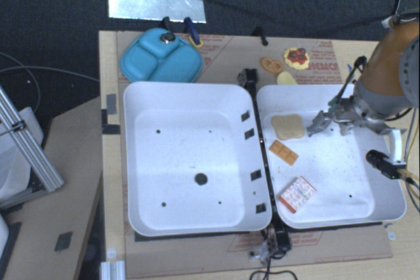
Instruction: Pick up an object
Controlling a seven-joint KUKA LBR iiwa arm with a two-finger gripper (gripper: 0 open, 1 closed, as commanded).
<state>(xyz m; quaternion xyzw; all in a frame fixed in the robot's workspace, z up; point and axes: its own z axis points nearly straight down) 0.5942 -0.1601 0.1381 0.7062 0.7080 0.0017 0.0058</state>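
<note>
Camera view had the gripper (326,120) spread open over the right bin (380,203), nothing caught between its fingers, parked just beside a flat tan bread-slice shape (288,126). A ridged orange waffle-like piece (283,153) was laid just below that, and a small patterned red-and-white packet (297,194) was sat nearer the front wall. The left bin (141,206) was smooth white plastic.

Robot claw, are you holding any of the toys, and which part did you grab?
Nothing is held. The gripper hangs over the right bin, just right of the tan slice, with nothing between its fingers. The orange cracker and red-and-white packet lie untouched.
</note>
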